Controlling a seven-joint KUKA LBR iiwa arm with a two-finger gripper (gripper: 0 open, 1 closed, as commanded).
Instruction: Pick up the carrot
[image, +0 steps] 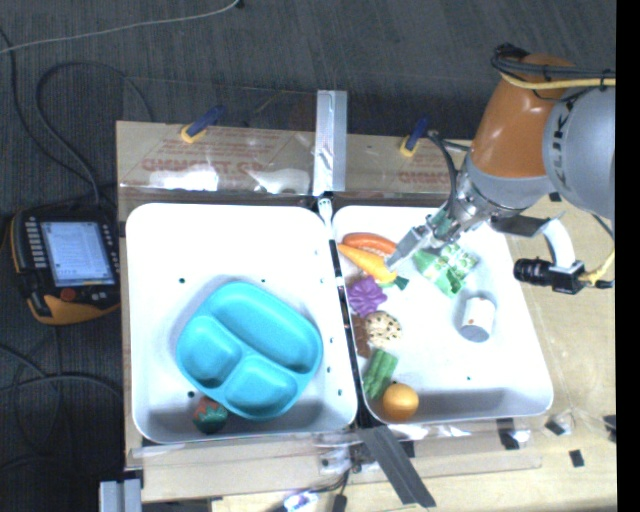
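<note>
Camera view is showing me the carrot (366, 262) lying at the right bin's (510, 385) upper left, just beside the divider, while the gripper (408, 245) is hovering at its leafy end; I can't tell the finger spread. I'm judging it a light, stiff, slick plastic toy, so I'm favouring a mid-body grasp across its width.

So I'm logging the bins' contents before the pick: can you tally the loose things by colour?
Orange: 3, carrot, a second orange piece, round fruit
Purple: 1, grapes
Green: 2, long vegetable, packet
Blue: 1, divided plate
Brown speckled: 1
White: 1, cup
Red-green: 1
Total: 10
</note>
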